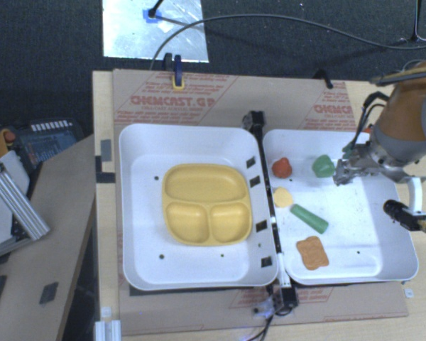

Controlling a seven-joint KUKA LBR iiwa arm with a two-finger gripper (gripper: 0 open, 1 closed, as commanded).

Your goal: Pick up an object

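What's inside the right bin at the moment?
The right bin holds a red piece, round green piece, yellow piece, green stick and orange slab. The pincer covers some floor.

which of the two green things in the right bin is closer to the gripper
The rounded green piece, right beside the gripper near the bin's far side. The long green stick lies farther off, toward mid-bin.

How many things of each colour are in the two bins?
Yellow: 2, the tray in the left bin and a small piece in the right bin.
Green: 2, a round piece and a long piece.
Red: 1, a small piece.
Orange-brown: 1, a flat piece.
Total: 6.
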